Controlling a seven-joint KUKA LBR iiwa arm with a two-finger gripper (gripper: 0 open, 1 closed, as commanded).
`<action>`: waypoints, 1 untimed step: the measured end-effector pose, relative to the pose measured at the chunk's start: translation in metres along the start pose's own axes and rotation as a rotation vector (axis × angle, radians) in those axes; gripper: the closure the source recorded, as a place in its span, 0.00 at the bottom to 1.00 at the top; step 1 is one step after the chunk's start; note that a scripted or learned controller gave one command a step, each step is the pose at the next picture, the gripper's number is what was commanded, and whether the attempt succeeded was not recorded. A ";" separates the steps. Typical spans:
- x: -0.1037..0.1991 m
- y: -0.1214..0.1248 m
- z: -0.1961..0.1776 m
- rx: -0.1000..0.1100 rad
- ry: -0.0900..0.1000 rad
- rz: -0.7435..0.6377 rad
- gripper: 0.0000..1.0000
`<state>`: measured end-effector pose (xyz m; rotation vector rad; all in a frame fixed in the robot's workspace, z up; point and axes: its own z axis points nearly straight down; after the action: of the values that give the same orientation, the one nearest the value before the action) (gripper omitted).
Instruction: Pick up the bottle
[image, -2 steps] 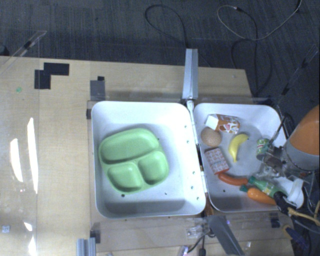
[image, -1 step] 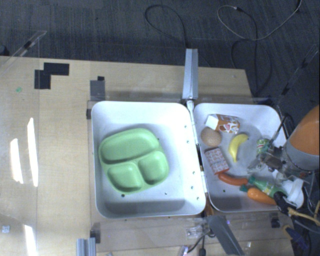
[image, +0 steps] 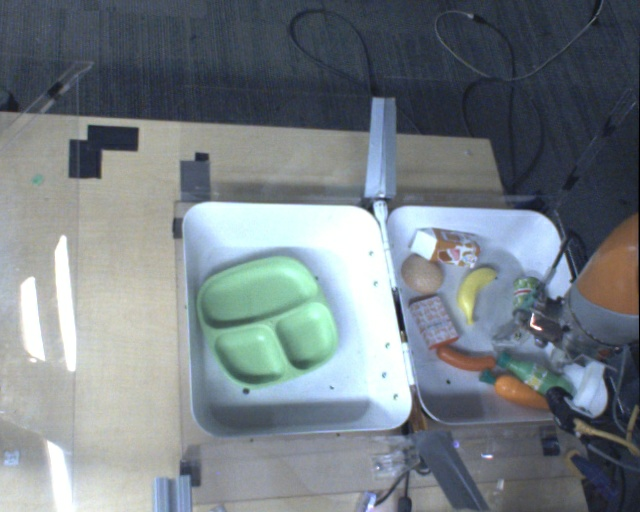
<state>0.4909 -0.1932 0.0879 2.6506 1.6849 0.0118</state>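
A green bottle (image: 530, 374) lies on its side in the right bin (image: 500, 226), near the front right corner, with a white end pointing right. It rests between a red sausage-shaped item (image: 465, 357) and an orange carrot (image: 520, 393). My gripper (image: 533, 324) hangs low over the bin's right side, just behind the bottle and in front of a green-and-white can (image: 525, 291). The arm's orange band (image: 612, 270) covers the bin's right wall.
The right bin also holds a white-and-orange carton (image: 447, 247), a brown round item (image: 422, 273), a yellow banana (image: 476, 292) and a pink checkered block (image: 433, 320). In the left bin (image: 250, 222) lies a green divided tray (image: 266, 318). A metal post (image: 381, 150) stands between the bins.
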 end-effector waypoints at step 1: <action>0.002 0.002 -0.008 -0.002 -0.001 -0.007 1.00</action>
<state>0.4932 -0.1924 0.0958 2.6431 1.6928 0.0125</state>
